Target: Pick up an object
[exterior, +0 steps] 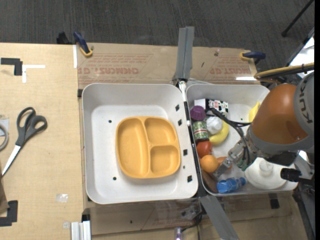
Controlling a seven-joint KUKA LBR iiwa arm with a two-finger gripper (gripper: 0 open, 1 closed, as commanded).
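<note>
Two shallow white bins of smooth moulded plastic sit side by side on a pale wooden bench, backed by a sheet of printed brown cardboard. The left bin holds a glossy mustard-yellow tray with rounded corners, split into one long compartment and two smaller ones.

The right bin is crowded. Taking the yellow tray as the landmark, everything else in that bin lies to its right, across the divide between the bins. Closest to it are a purple rounded piece, a small cylindrical can with a green label just below it, a red tomato-like ball, and a smooth orange ball. A little farther from the tray lie a curved yellow banana with a white rounded object against it, a blue ridged plastic piece, and a white jug-shaped bottle.

The arm's bulbous orange band hangs over that bin, and the gripper reaches down beside the orange ball, well to the right of the tray. Whether its metallic tip is spread or closed, I cannot tell. Far left of the tray, black-handled scissors lie on the wood.
</note>
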